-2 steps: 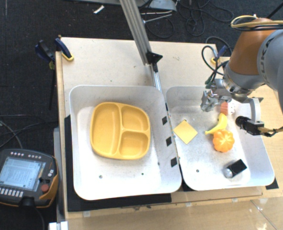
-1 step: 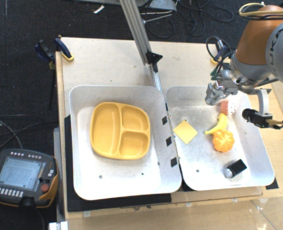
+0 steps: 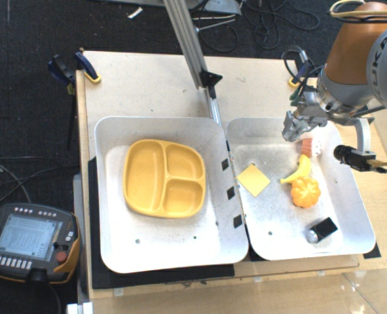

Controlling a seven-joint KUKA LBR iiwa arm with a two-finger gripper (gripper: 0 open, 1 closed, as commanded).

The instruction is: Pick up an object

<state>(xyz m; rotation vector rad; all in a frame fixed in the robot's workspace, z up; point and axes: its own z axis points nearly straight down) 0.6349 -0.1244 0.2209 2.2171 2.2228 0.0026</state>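
Note:
My gripper (image 3: 295,131) hangs over the far part of the right bin (image 3: 350,241), with the arm reaching in from the right. A small pink and white piece (image 3: 310,148) lies just right of and below it, partly covered by it. Further toward the front lie a yellow banana (image 3: 300,171) and an orange bell pepper (image 3: 305,193), touching each other. A flat yellow square (image 3: 253,179) rests to the left of them, near the middle of the bin. A black block with a grey end (image 3: 321,229) sits at the front right of the bin.
The left bin (image 3: 114,241) holds a yellow divided plate (image 3: 165,177). A slanted aluminium pole (image 3: 188,34) crosses the back and meets the divider between the bins. A teach pendant (image 3: 29,241) lies at the lower left and a blue clamp (image 3: 69,67) at the bench's far left corner.

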